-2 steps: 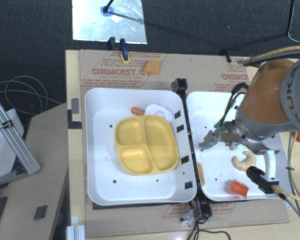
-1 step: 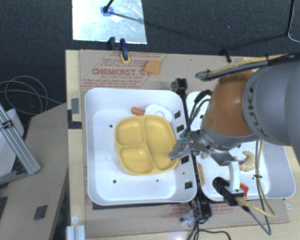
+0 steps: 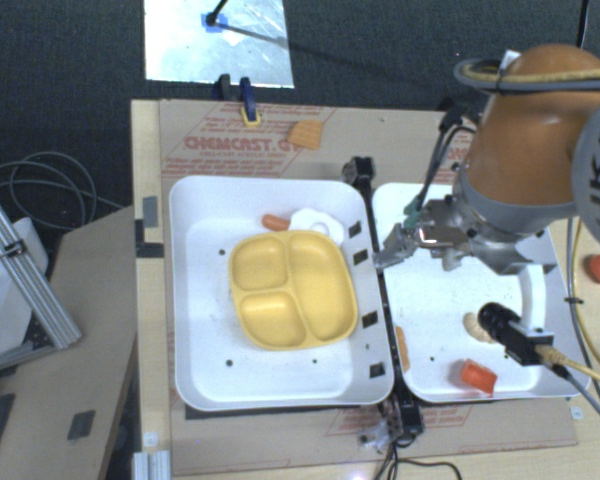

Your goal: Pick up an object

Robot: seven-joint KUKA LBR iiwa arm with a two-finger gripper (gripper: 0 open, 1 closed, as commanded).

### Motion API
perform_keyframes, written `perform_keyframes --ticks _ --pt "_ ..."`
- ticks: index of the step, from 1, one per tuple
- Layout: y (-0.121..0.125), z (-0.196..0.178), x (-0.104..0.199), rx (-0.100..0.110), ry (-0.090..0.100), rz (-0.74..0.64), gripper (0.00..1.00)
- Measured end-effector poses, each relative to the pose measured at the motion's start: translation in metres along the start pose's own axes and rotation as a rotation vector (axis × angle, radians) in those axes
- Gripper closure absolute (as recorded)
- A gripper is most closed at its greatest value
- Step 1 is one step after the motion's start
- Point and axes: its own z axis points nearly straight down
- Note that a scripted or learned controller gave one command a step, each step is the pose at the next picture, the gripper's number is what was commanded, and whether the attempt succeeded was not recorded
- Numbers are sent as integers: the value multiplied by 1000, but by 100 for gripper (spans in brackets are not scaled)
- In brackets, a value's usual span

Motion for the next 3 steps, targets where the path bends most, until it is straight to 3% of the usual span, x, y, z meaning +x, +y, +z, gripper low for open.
perform_keyframes --ticks 1,2,3 --pt "-5 69 -106 20 -6 15 0" --pt "-4 84 -21 17 1 -7 0" --pt "8 54 115 11 4 -13 0"
